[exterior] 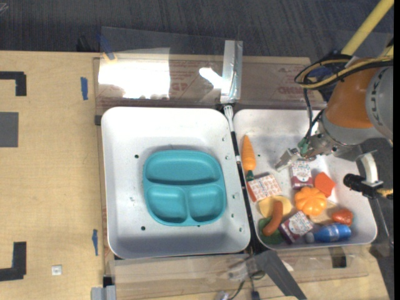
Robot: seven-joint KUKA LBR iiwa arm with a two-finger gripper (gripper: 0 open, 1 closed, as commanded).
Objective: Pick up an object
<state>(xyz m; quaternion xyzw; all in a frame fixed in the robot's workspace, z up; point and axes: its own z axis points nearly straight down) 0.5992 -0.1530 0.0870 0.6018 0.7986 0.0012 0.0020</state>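
Arm's over the right bin (275,127), reaching in from 3 o'clock, w/ the gripper (299,154) low near the bin's middle. Looks like the approach step: nothing sits between its tips, so no grasp yet. How wide it's parted, can't tell; the metal bits blur into the white floor.

Candidates are piled toward 6 o'clock of that bin. Nearest is a small purple-and-white packet (302,173), just below the gripper, maybe touching it. Then an orange pumpkin-shaped toy (310,200), a carrot (248,152) along the bin's 9 o'clock wall, a red-print card box (263,186), and a blue bottle (332,232) lying at 5 o'clock.

Next move, I'd say: settle on one item, prob. the packet, line up over it, drop and close. Crowding's the snag; neighbours touch.

Left bin (119,130) holds a teal divided tray (184,186), well apart from the action.

Wrist body hides the bin's 2 o'clock corner. Packet print is too small to read.
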